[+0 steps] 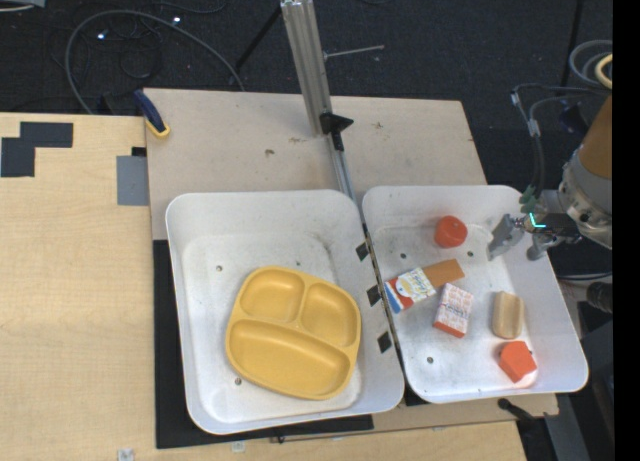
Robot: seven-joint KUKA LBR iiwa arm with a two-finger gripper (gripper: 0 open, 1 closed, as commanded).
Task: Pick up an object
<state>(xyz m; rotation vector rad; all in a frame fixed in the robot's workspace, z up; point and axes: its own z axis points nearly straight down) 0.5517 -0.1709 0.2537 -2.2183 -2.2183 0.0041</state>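
Observation:
The right bin (430, 374) holds several small items: a red round object (451, 231), a white and blue carton (409, 288), a brown flat bar (443, 272), a red and white box (454, 310), a tan bread-like piece (507, 314) and an orange block (517, 360). My gripper (520, 236) hangs over the bin's upper right part, to the right of the red round object and apart from it. Its two fingers stand open with nothing between them.
The left bin (200, 239) holds a yellow divided tray (293, 332). A metal post (308, 59) rises behind the bins, and cables lie on the dark floor beyond. A wooden bench top (70, 279) lies to the left.

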